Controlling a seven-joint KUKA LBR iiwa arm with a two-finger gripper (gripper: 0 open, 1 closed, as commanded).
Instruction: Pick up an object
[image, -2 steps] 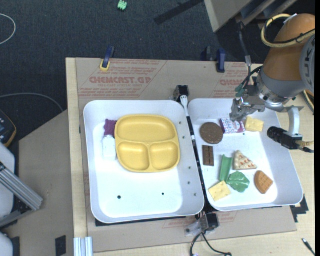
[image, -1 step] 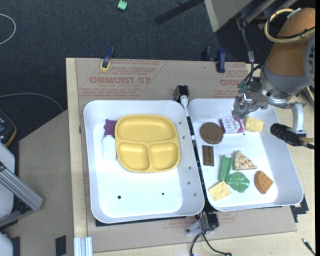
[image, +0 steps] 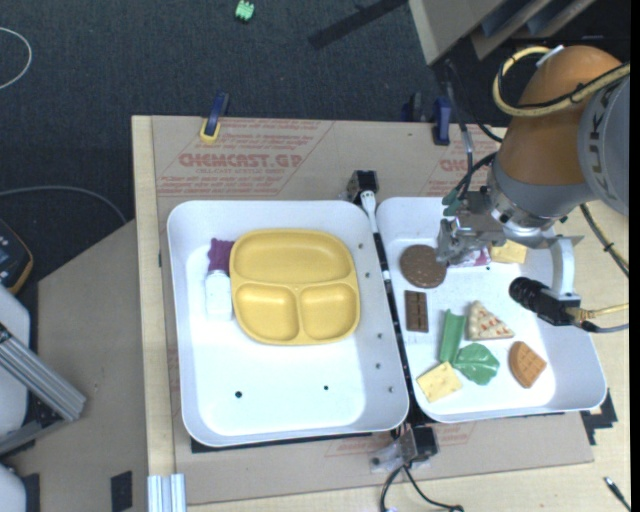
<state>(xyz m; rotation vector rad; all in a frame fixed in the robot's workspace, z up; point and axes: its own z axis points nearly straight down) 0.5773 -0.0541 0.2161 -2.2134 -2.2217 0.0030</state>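
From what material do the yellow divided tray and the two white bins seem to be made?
The yellow divided tray looks like molded plastic with a smooth, slightly matte finish: uniform color and rounded compartment edges. The left white bin and the right white bin look like thin glossy plastic, with soft reflections and rounded rims. This is likely, not certain.

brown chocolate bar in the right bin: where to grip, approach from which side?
Judging by its pose, come straight down on the chocolate bar and close across its narrow width, mid-length. It lies flat with its long axis running up-down in the view. Its left edge is close to the bin wall, and the green piece lies just right of its lower end, so finger room is tight.
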